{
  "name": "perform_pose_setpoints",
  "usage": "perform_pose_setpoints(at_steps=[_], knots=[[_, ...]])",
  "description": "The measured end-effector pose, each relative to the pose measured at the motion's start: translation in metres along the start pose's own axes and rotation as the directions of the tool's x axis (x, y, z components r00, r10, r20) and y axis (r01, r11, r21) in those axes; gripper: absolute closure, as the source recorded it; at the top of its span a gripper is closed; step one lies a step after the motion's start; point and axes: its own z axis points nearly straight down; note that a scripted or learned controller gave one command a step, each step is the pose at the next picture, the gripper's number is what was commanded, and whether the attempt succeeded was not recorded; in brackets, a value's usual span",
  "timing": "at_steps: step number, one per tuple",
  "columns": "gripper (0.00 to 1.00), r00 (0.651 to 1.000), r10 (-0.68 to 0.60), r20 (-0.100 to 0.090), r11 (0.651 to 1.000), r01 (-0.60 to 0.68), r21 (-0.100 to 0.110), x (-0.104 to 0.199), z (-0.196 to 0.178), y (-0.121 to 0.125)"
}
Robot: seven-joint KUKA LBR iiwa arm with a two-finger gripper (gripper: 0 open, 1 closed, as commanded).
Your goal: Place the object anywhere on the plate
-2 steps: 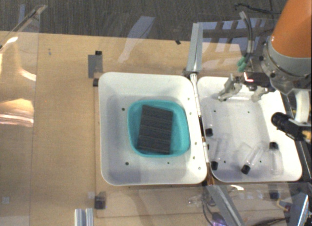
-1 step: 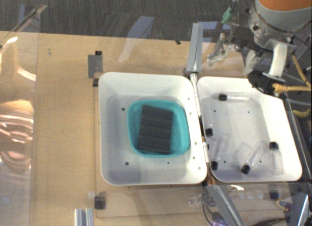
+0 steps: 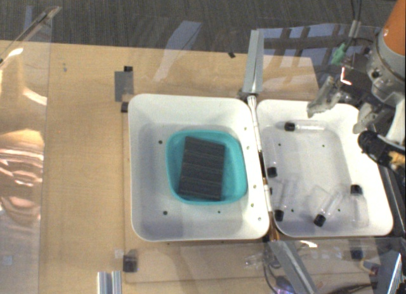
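Camera view: a pale wooden surface (image 3: 76, 159) runs under the whole scene, with dark carpet beyond its far edge; two shallow white bins sit side by side on it, their inner rims touching. In the left bin (image 3: 143, 159) a teal plate (image 3: 236, 172) lies in the middle of the floor; a dark ribbed block (image 3: 203, 169) lies flat on it, well within the rim, so the placing looks done already. The right bin (image 3: 380, 226) holds several clear vials with black caps, one vial (image 3: 306, 126) near the far wall and another (image 3: 327, 209) near the front; they lie loose and scattered, likely as spare stock. The hand (image 3: 346, 102) hangs over the right bin's far corner, well apart from the plate; whether it is wide or narrow I cannot tell, and nothing is seen held in it; it reads as parked clear of the finished work.
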Motion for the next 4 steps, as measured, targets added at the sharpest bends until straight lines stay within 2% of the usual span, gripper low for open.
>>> perform_pose_setpoints(at_steps=[1, 2, 3, 4], knots=[[0.00, 0.994, 0.109, 0.002, 0.994, -0.109, -0.001, -0.066, 0.000, 0.015], [0.00, 0.976, 0.218, 0.004, 0.976, -0.218, -0.001, -0.133, 0.000, 0.041], [0.00, 0.941, 0.338, 0.005, 0.941, -0.338, -0.001, -0.168, 0.000, 0.055], [0.00, 0.907, 0.421, 0.004, 0.907, -0.421, -0.001, -0.171, 0.000, 0.057]])
